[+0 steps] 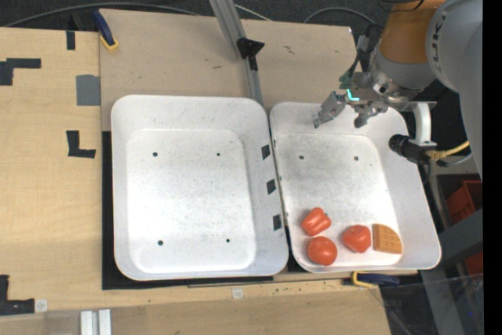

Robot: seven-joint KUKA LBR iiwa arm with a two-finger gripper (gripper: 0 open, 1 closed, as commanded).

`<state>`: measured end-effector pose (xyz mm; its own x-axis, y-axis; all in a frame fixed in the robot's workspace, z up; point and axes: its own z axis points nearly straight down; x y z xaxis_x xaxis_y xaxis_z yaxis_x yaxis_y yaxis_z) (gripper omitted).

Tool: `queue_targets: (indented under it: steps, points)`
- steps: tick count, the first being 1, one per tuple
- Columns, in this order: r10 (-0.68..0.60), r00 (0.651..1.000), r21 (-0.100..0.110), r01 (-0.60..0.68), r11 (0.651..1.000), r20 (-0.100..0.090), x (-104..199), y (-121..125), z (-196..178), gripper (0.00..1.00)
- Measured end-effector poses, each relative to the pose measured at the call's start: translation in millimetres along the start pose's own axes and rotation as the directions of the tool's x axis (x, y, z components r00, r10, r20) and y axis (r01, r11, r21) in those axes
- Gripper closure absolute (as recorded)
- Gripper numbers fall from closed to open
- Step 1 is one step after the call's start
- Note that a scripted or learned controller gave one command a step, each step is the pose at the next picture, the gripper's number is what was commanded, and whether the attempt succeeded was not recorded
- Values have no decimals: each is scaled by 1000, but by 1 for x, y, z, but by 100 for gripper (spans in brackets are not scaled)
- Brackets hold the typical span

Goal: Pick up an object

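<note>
Fingers spread on gripper [343,113] at right bin [329,161] far edge; best centred over 1 near-edge red pepper [315,221] before descending.

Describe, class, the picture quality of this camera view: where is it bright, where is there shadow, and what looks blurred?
Camera view: light is even and soft; the left bin glares brightest along its lower left floor; thin dark shadow lines the bench gap under both bins' near rims; the gripper over the right bin looks slightly soft; the red items stay reasonably sharp.
</note>
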<state>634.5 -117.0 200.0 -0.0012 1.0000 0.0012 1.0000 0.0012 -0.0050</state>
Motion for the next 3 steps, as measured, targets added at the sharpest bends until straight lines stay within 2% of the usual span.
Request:
queue_targets:
  steps: [1,2,3]
  points:
    - [-1,1000,-4,1,1000,0,0,1,-2,0]
    - [0,1000,1,0,1000,2,-5,0,43,0]
    - [0,1000,3,0,1000,1,-6,-2,108,0]
